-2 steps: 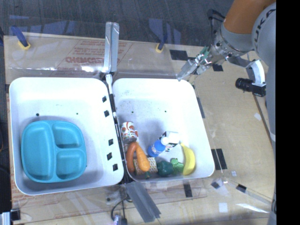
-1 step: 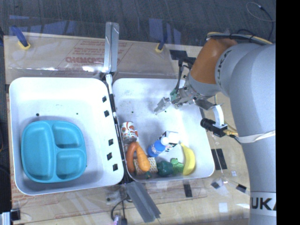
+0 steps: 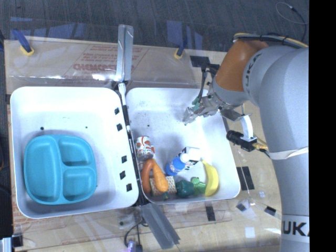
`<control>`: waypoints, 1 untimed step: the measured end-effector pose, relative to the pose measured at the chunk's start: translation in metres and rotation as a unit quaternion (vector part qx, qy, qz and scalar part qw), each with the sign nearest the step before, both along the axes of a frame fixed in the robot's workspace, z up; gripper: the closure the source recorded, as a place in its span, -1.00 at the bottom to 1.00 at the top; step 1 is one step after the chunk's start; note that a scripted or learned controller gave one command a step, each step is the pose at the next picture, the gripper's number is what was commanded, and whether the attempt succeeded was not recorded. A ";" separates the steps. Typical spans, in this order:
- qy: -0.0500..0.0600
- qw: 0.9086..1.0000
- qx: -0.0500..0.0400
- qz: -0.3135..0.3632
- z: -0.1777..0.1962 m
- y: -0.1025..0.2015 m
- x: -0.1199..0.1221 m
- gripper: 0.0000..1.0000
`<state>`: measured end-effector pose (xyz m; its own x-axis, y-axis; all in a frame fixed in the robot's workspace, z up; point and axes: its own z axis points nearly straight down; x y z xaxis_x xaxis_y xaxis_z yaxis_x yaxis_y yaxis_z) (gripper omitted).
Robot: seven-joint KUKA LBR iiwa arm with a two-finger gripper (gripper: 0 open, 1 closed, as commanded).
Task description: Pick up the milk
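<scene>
The milk (image 3: 183, 161) is a small blue and white carton with black patches. It lies tilted in the front part of the right bin (image 3: 157, 101), among other toy foods. My gripper (image 3: 190, 115) hangs over the back right part of the same bin, pointing down and to the left. It is well behind the milk and apart from it. The grey arm with its orange band (image 3: 237, 62) comes in from the right.
Around the milk lie a yellow banana (image 3: 212, 178), a green vegetable (image 3: 188, 188), a carrot (image 3: 157, 176) and a red and white can (image 3: 144, 147). The left bin (image 3: 63, 101) holds a blue divided plate (image 3: 59, 168). A raised divider (image 3: 124, 125) separates the bins.
</scene>
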<state>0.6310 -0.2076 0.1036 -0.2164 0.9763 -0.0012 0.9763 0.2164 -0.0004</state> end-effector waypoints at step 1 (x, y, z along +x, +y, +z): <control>0.001 0.999 0.001 0.041 -0.004 -0.003 -0.078 1.00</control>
<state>0.5529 -0.2104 0.0992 -0.2965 0.9550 0.0015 0.9550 0.2965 -0.0020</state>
